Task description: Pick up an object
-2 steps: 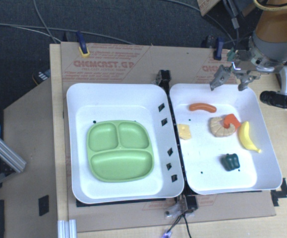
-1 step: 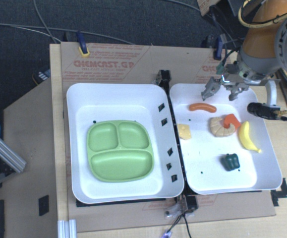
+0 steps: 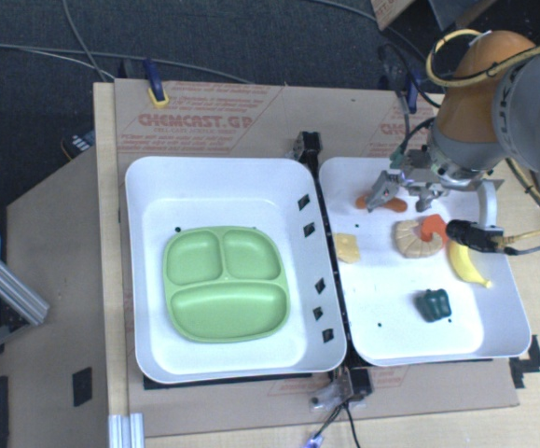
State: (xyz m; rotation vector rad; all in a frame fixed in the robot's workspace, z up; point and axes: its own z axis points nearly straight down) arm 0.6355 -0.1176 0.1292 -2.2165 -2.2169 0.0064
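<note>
As its spread, empty fingers hover over the carrot (image 3: 379,201), the gripper (image 3: 402,192) should centre, descend, then close.

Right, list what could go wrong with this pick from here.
1. The end effector hangs over a tight cluster at the far end of the right bin: a small orange piece, a tan round item and a banana. It could nudge neighbours instead of gripping one.
2. The orange piece is small and partly hidden, so a grasp may well miss.
</note>
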